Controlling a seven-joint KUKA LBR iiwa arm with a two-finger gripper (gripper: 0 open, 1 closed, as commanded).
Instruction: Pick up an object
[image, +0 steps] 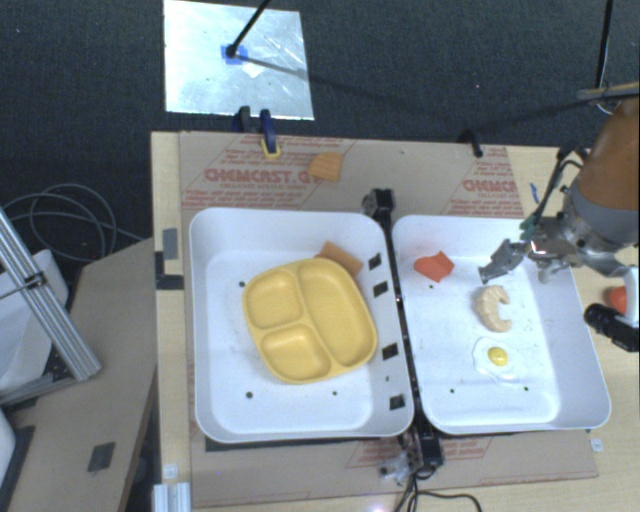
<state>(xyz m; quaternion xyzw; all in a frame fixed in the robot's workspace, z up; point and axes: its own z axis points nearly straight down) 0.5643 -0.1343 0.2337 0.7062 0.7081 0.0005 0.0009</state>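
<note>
We see the claw (497, 265) hovering just above the croissant (492, 307), which lies at its six o'clock; whether it is open, we cannot tell.

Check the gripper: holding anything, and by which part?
Nothing held. The gripper hangs over the right bin, just above the croissant, with nothing between its fingers.

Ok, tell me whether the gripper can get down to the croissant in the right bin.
Probably yes. The gripper hangs just above the croissant, with nothing between them. The fried egg and the orange piece lie apart from it, leaving room around.
</note>
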